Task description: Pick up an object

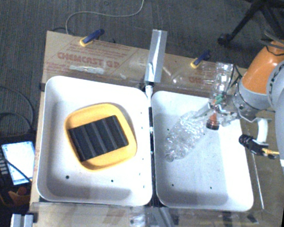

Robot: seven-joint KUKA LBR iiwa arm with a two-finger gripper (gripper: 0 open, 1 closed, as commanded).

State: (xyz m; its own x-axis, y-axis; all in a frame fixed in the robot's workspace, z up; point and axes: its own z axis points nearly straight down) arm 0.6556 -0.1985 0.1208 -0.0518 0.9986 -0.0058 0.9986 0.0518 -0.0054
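A clear crumpled plastic bottle (pixel 185 134) lies slantwise in the right bin (pixel 215 189), its dark cap end (pixel 212 124) pointing up and right. My gripper (pixel 217 106) reaches in from the right and hovers over the bin's back part, its tip right at the bottle's cap end. Whether it touches the bottle is unclear. A yellow rounded dish with a black ridged insert (pixel 100 136) rests in the middle of the left bin (pixel 49 176), far from the gripper.
The grey arm with its orange band (pixel 266 70) fills the upper right. A metal post (pixel 156 54) stands behind the divide between the bins. Two blue-and-yellow clamps (pixel 91 36) sit on the back board. Cables and a device (pixel 12 158) lie on the floor at left.
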